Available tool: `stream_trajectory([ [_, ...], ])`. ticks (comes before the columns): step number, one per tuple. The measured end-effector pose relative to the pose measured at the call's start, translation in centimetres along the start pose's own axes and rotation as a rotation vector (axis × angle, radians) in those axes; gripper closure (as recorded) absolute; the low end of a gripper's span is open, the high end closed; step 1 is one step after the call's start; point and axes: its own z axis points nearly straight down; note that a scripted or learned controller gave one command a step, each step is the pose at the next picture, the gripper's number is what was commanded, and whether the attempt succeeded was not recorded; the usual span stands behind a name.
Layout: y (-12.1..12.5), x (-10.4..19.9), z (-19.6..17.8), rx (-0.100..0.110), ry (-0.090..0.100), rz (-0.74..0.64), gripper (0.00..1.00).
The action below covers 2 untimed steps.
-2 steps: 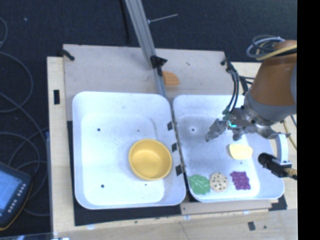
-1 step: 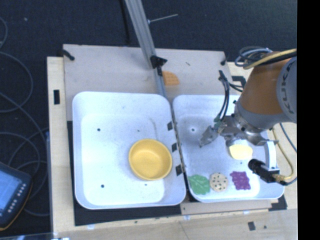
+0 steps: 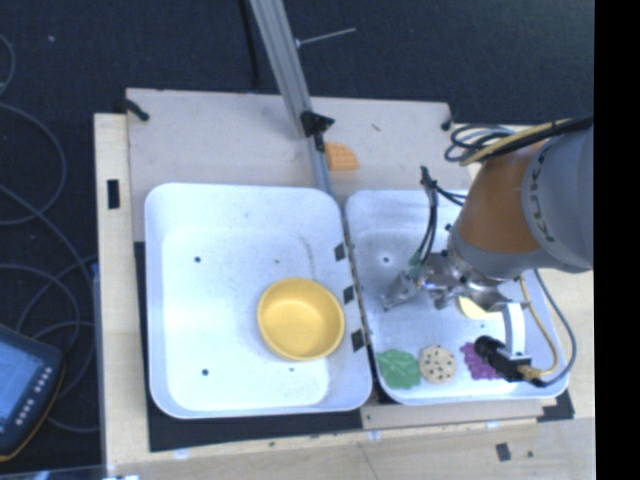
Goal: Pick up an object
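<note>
My gripper (image 3: 418, 294) hangs low over the middle of the right bin (image 3: 385, 218), open, with bare bin floor between its fingers. Along that bin's front edge lie a green leaf-shaped piece (image 3: 398, 367), a round speckled cookie (image 3: 436, 364) and a purple grape bunch (image 3: 480, 360). A pale yellow object (image 3: 470, 305) peeks out just right of the gripper, partly hidden by the wrist. A yellow bowl (image 3: 300, 318) sits upright in the left bin (image 3: 200, 268), near its right wall.
A slanted metal pole (image 3: 285, 58) runs from the top down to the divide between the bins. A small orange object (image 3: 341, 157) lies on the bench behind the bins. Cables loop around the arm's wrist (image 3: 545, 328).
</note>
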Motion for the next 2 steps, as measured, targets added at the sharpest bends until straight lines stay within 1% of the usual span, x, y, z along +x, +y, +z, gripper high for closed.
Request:
stream_trajectory([
  [1,0.0,-0.2,3.1,-0.005,-0.001,0.000,0.00],
  [2,0.2,-0.1,2.0,-0.010,0.002,0.006,1.00],
])
